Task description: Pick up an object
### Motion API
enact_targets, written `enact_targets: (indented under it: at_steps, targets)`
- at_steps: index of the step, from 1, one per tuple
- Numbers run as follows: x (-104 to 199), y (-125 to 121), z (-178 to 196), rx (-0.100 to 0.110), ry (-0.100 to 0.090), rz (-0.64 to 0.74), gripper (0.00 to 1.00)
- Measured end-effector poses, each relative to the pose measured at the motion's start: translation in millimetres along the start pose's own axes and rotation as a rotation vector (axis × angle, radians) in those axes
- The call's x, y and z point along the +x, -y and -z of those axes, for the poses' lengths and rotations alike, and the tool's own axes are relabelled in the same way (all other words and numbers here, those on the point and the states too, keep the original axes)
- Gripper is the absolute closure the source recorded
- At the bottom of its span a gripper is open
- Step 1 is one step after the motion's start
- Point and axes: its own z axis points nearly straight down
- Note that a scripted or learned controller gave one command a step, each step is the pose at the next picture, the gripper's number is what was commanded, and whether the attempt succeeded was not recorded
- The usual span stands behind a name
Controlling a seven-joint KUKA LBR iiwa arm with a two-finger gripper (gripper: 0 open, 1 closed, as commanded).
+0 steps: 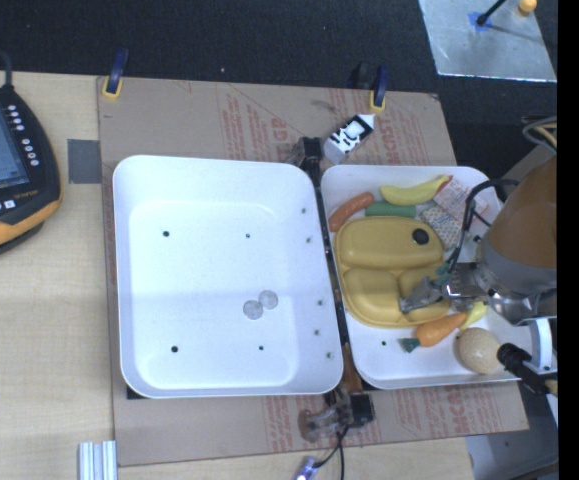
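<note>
The pale beige egg-shaped object is lying in the near corner of the right-hand shallow white bin, just nearer than the end effector. Beside it, an orange carrot-shaped toy with a green tip is resting on the bin floor, just below the end effector and touching the near edge of the large yellow moulded plastic piece.

The end effector, on the grey arm with the orange band, is sitting low over the near right part of that yellow piece. Its dark metal tips are lying against the yellow surface; whether they are clenched or released is not discernible, and nothing is visibly sitting between them.

To the end effector's left, the left-hand shallow white bin is holding two small round silvery discs, well apart from the end effector.

Beyond the end effector, a small black knob is sitting on the yellow piece. Farther still, an orange-red sausage-shaped toy, a green elongated toy and a yellow banana-shaped toy are lying along the far wall of the right bin.

Both bins are resting on a brown cardboard sheet on the wooden counter. A black-and-orange handheld control pendant is lying at the far left.
</note>
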Motion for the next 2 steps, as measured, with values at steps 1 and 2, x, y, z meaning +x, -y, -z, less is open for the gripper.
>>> enact_targets:
  at_steps: [1, 2]
  targets:
    - [4, -62, 110, 0.001, -0.001, -0.001, 0.0]
    - [-32, -25, 52, 0.003, -0.001, -0.002, 0.0]
